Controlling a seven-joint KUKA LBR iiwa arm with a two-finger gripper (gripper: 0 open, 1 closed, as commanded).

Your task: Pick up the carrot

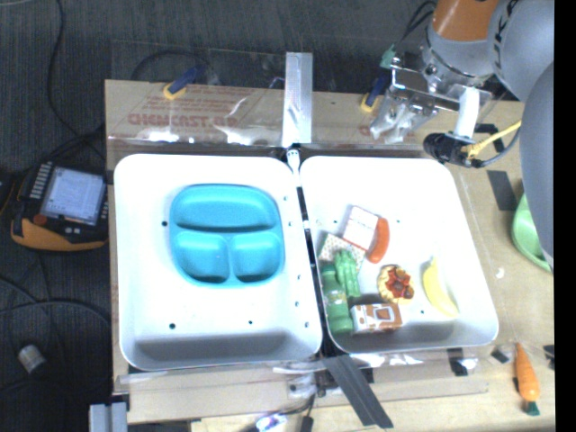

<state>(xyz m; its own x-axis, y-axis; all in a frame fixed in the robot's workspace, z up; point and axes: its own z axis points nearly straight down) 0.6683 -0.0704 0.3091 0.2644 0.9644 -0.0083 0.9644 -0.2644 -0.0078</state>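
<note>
Claw [396, 115] is hovering past the right bin's [468, 241] far rim, can't tell its state; carrot [382, 238] is lying against a box [360, 228], risking a double grab

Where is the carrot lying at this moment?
The carrot lies on the bench at the camera view's lower right corner, outside the right bin, apart from the gripper at the top.

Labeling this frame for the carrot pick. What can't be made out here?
- Gripper: small and cluttered above the right bin; finger state unreadable.
- Carrot: partly tucked under a white carton; its full length is hidden.
- Green items: jumbled by the bin's left wall, too small to identify.
- Arm: cut off by top and right edges.
</note>
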